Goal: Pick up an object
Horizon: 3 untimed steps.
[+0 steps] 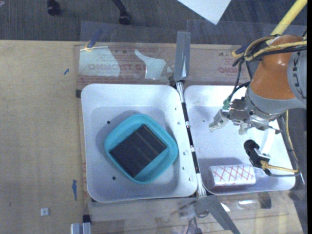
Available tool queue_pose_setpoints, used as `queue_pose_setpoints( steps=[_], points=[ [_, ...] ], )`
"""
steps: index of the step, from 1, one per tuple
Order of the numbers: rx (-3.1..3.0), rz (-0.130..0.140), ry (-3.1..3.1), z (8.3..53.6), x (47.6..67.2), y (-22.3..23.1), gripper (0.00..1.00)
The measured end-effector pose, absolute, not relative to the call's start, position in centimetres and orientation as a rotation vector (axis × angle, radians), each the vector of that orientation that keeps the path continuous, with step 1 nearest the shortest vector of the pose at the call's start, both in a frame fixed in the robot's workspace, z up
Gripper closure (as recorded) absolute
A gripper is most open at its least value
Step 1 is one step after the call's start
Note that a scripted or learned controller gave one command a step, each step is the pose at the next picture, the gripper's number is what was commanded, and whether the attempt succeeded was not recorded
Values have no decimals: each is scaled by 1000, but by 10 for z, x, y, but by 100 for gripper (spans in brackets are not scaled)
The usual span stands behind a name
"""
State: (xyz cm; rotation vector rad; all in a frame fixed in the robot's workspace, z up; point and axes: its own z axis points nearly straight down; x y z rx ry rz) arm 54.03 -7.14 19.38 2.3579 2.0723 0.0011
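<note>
A white box with a red criss-cross pattern (pixel 232 174) lies along the front wall of the right bin (pixel 204 101). In the left bin (pixel 92 111) a turquoise square dish (pixel 168 147) sits tilted, with a dark slab (pixel 136 149) lying in it. My gripper (pixel 229 126) hangs over the middle of the right bin, behind the patterned box and apart from it. Its fingers stand open and nothing is between them.
A metal divider (pixel 187 130) separates the two bins. A black cable end with a yellow lead (pixel 257 155) hangs from the arm near the box's right end. A clear panel (pixel 126 62) stands behind the bins.
</note>
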Motion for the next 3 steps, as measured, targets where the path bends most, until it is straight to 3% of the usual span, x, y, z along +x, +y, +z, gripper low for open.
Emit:
queue_pose_setpoints(
  steps=[1,2,3],
  points=[
    [2387,0,2040,281,552,-99,0],
    [2599,-4,1770,188,479,-74,0],
    [2738,-2,1541,209,487,-186,0]
  ],
)
